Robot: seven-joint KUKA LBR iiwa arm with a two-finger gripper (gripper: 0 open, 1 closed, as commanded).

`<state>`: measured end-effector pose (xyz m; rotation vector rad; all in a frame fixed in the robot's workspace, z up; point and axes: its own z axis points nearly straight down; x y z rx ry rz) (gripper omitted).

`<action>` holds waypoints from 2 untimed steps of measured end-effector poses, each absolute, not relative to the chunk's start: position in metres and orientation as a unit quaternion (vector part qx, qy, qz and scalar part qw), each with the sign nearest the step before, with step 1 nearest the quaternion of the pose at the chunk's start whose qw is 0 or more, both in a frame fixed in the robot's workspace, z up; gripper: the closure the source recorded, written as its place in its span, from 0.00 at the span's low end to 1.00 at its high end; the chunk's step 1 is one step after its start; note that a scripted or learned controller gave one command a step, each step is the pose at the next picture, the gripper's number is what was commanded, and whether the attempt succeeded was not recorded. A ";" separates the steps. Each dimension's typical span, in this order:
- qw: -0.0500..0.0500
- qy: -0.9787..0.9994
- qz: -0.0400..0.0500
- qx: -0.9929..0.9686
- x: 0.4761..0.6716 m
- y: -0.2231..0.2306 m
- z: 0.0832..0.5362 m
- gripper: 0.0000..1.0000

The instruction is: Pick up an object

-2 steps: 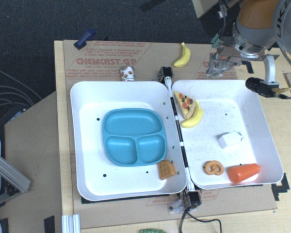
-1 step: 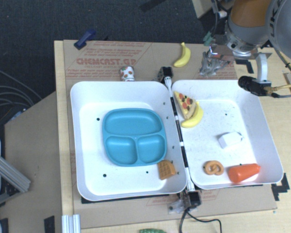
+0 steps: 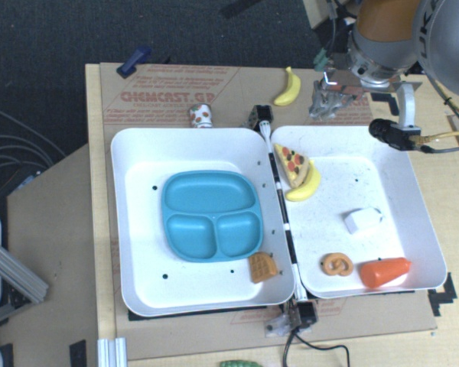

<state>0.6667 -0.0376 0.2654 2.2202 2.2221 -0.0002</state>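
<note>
A: Start at the left. What sits in the left bin (image 3: 130,205)?

B: A blue sectioned plate (image 3: 212,214) lies flat at its middle, probably as a place to set food down. A small brown cracker (image 3: 263,267) rests at the plate's five o'clock, near the bin's corner.

A: And the right bin (image 3: 413,197)?

B: That one carries the pickable pieces. A pizza slice (image 3: 291,161) overlaps a banana (image 3: 306,186) at ten o'clock, tight against the dividing wall. A white block (image 3: 362,220) lies near the centre. A pretzel (image 3: 336,264) and an orange carrot (image 3: 383,271) sit side by side at six o'clock, by the front rim.

A: Anything outside the bins?

B: On the desk (image 3: 176,98), behind the bins, a second banana (image 3: 288,89) at twelve o'clock and a small spotted toy (image 3: 201,115) further left.

A: Where is the tool (image 3: 329,102)?

B: At one o'clock, above the desk just behind the right bin, carrying nothing. Whether its fingers are spread or pressed together, I cannot tell. I judge the pick has not begun.
</note>
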 end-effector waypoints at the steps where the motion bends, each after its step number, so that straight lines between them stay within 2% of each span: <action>1: 0.000 0.707 0.000 0.707 0.667 -0.026 0.266 1.00; 2: 0.001 0.707 0.000 0.708 0.667 -0.118 0.261 1.00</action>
